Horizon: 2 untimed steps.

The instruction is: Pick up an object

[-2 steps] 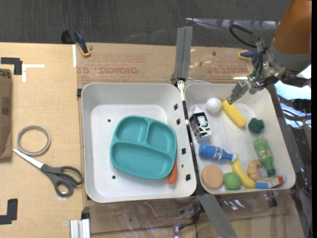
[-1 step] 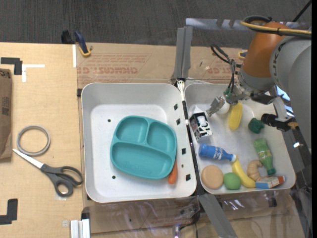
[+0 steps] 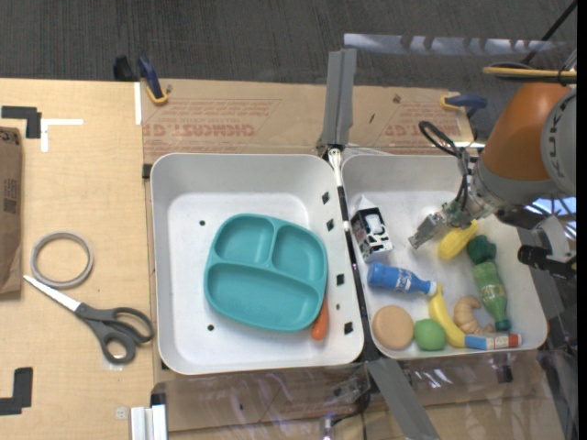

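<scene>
A: Camera view, one entry. Left bin (image 3: 174, 246) carries a teal divided plate (image 3: 267, 272), with an orange carrot-like piece (image 3: 319, 323) at the plate's lower right edge, near the wall shared with the right bin (image 3: 404, 168)

B: And the arm?

A: Arm (image 3: 523, 149) reaches in from the right over the right bin. Gripper (image 3: 438, 226) sits low in that bin's upper middle, just beside a yellow toy (image 3: 456, 243). Whether the jaws are open or closed I cannot tell, and nothing is seen between them

B: Contents on that side?

A: Black-and-white box (image 3: 371, 231) against the left wall. Blue bottle (image 3: 398, 280) lying below it. Along the near edge: tan round item (image 3: 393, 327), green ball (image 3: 428, 335), banana (image 3: 444, 317), a croissant-like pastry (image 3: 467, 313), a marker (image 3: 491, 341). Green bottle (image 3: 487, 279) lies along the right side

B: Free room?

A: Bare floor in the right bin's upper left; the lower half is crowded. Wide bare margin round the plate in the left bin. On the table, well left of the bins, scissors (image 3: 101, 320) and a tape roll (image 3: 62, 258)
</scene>
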{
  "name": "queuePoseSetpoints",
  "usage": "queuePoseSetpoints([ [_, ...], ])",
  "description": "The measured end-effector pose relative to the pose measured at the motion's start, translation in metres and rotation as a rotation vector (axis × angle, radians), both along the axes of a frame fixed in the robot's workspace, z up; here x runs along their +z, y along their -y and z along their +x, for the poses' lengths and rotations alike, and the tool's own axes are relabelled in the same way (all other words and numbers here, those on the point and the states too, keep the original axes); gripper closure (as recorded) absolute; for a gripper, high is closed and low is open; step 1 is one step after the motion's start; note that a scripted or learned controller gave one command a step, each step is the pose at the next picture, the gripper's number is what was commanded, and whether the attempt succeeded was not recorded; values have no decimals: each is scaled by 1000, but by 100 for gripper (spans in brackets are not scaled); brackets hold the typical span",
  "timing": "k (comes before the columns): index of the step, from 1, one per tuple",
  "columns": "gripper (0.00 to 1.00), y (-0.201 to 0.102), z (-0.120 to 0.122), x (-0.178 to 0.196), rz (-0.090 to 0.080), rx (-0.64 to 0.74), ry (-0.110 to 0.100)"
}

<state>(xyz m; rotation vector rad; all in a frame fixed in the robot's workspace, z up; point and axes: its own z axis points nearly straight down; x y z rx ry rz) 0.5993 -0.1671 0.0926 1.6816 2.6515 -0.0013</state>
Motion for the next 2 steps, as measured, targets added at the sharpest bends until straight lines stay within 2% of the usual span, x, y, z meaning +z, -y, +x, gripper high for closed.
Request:
queuePoseSetpoints([
  [1, 100, 1, 1, 10, -1, -1, 2],
  [2, 100, -30, 25, 103, 0, -60, 1],
])
